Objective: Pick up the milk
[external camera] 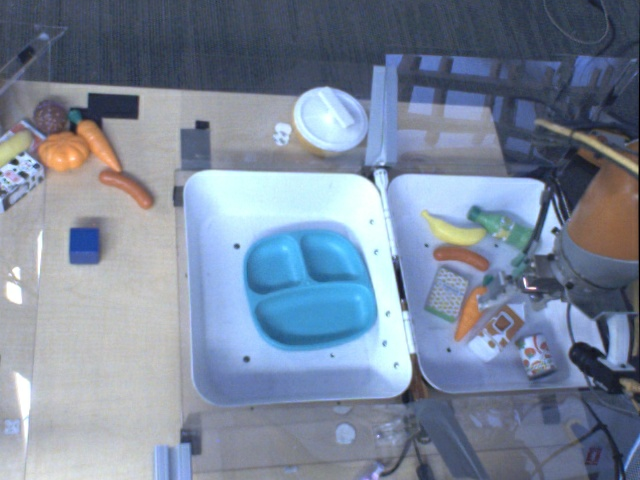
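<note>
The milk (497,331) is a small white carton with an orange-brown label. It lies tilted in the front middle of the right bin (425,363), touching an orange carrot (469,314) on its left. My gripper (512,286) hangs just above and behind the carton, over the carrot's top end. The arm's grey wrist and orange band come in from the right. Nothing is lifted off the bin floor.
Also in the right bin are a banana (453,230), a green bottle (503,228), a sausage (462,257), a checkered packet (448,293) and a small can (537,358). The left bin (205,268) holds a blue divided tray (312,286). Toy foods and a blue cube (85,245) lie on the bench at left.
</note>
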Available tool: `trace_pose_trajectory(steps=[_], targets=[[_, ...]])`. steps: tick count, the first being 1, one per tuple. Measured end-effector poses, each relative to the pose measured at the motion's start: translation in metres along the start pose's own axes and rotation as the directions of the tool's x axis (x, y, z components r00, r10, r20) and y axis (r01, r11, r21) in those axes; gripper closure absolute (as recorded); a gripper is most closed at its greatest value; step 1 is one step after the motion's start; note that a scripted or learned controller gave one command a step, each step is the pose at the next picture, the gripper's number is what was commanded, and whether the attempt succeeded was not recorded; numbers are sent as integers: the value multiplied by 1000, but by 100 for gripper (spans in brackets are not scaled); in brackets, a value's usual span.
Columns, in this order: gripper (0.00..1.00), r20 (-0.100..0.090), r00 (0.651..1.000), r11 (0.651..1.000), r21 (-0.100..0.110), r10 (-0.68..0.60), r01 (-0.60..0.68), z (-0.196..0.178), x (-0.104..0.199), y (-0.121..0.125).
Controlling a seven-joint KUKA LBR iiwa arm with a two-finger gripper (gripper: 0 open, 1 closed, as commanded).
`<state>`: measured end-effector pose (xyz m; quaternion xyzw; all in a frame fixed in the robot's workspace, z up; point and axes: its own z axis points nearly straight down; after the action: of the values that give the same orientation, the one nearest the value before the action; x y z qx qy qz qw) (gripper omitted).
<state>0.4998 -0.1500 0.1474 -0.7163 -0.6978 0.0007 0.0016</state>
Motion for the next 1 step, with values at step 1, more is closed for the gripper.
trace_pose_trajectory(steps=[1], targets=[[0, 6, 993, 993, -18, -114, 114, 57, 19, -9]])
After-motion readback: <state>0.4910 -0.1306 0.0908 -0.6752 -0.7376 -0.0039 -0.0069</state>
